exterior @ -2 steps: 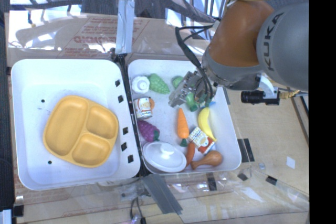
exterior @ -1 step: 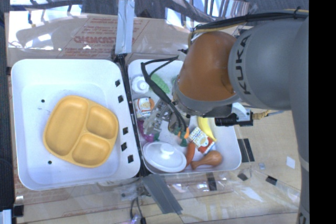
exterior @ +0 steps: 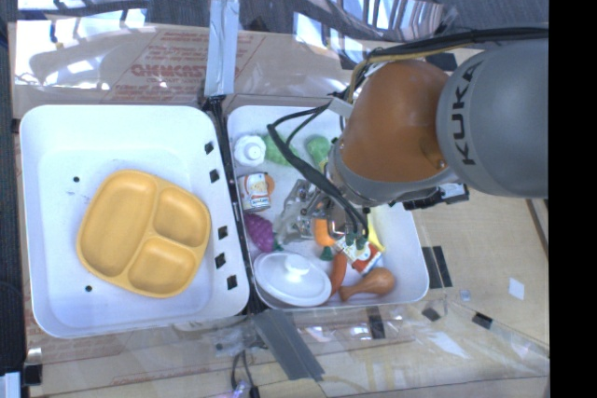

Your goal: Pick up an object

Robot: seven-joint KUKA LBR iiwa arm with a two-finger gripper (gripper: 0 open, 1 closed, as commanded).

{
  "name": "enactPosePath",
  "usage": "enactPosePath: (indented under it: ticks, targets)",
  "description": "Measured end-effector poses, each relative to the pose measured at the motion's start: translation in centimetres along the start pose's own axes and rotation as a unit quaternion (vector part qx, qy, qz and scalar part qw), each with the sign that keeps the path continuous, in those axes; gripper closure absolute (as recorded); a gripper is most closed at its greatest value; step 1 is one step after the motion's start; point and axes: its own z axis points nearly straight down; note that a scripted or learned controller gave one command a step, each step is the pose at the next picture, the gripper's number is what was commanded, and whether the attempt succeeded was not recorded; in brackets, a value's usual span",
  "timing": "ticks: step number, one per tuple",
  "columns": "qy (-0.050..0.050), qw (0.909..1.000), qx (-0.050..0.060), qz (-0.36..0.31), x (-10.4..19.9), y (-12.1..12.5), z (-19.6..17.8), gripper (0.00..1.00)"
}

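My gripper hangs low in the middle of the right bin, under the arm's orange band. Toys crowd around it. Purple grapes lie just to its left and a small orange-labelled can sits up and to the left. A white bowl rests below it. An orange carrot and a brown drumstick lie at the lower right. The arm hides the bin's right half.
A white round bottle and green pieces sit at the right bin's far end. The left bin holds a yellow divided plate. Black cables loop over the right bin's top.
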Motion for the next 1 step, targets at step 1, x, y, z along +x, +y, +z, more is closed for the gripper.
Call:
enactPosePath:
  ticks: [1]
  targets:
    - [-0.004, 0.9963, 0.000, 0.086, 1.35, -2.93, -8.72, 1.00]
